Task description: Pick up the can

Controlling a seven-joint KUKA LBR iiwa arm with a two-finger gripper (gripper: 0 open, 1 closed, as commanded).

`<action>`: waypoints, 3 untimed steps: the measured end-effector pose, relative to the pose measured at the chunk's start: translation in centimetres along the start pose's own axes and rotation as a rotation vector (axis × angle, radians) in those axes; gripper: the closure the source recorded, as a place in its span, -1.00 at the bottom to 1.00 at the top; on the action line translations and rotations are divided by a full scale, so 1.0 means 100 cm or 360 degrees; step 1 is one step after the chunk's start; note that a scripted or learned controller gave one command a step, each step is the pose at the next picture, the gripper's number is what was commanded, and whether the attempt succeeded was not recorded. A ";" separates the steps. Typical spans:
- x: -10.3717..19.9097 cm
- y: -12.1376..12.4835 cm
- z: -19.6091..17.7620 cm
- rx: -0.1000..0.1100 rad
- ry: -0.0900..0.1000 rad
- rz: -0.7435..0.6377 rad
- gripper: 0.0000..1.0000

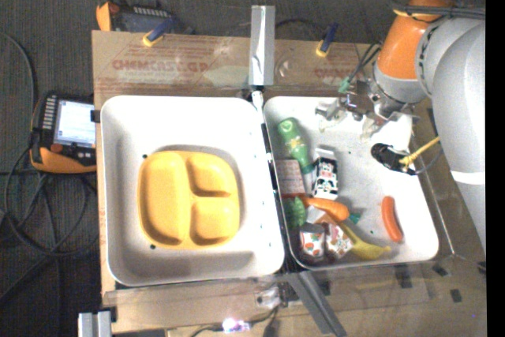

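From above, the grey arm (461,91) comes in from 3 o'clock, its orange band (406,43) sitting past the right bin's (367,189) far rim. The gripper (359,108) hangs over that bin's 12 to 1 o'clock corner, just inside the rim. Whether it is released or clenched cannot be told from this angle, and it touches nothing that can be made out. The can (325,177), black and white, lies a little to 9 o'clock of the bin's middle, well apart from the gripper, which is toward 1 o'clock from it. A green bottle (290,138) lies at the can's 10 o'clock, near the bin's left wall, with a brown box (289,176) just beside the can at 9 o'clock. A carrot (327,207) lies right under the can at 6 o'clock, close to touching it. Toward the bin's 6 o'clock rim sit a strawberry pack (313,242) and a banana (365,249), side by side. A sausage (391,219) lies alone at the bin's 4 o'clock. The left bin (118,170) holds a yellow tray (189,197) at its middle.
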State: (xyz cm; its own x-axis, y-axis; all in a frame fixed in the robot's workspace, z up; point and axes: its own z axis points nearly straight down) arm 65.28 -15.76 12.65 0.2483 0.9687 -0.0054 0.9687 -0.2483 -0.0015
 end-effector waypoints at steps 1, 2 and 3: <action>0.014 0.002 0.037 -0.0013 0.0000 0.0057 -1.00; 0.014 0.002 0.038 -0.0013 0.0000 0.0057 -1.00; -0.001 -0.056 0.036 -0.0020 0.0014 0.0439 -1.00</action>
State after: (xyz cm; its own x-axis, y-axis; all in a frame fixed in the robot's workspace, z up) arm 59.82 -14.49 9.02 0.5025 0.8645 0.0048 0.8645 -0.5026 0.0115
